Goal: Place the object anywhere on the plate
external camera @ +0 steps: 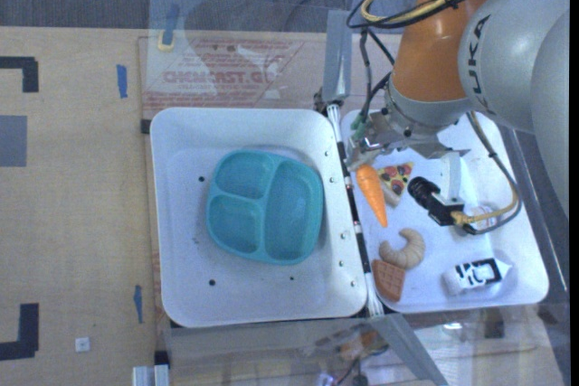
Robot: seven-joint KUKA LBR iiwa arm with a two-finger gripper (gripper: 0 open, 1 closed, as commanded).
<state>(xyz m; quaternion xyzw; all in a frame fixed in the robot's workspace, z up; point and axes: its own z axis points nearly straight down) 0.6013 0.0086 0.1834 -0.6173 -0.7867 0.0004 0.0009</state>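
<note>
Orange carrot (372, 196) near pincer (369, 143), pizza slice (395, 179) and croissant (404, 249) alongside, pincer state unreadable

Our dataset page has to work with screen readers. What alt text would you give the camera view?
An empty teal divided plate sits in the left white bin. The grey and orange arm reaches over the right bin, which holds a toy carrot, pizza slice, croissant, waffle and a small white and black package.

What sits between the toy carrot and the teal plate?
Camera view: between toy carrot and teal plate, only the bins' adjoining rims and bare left-bin floor.
</note>
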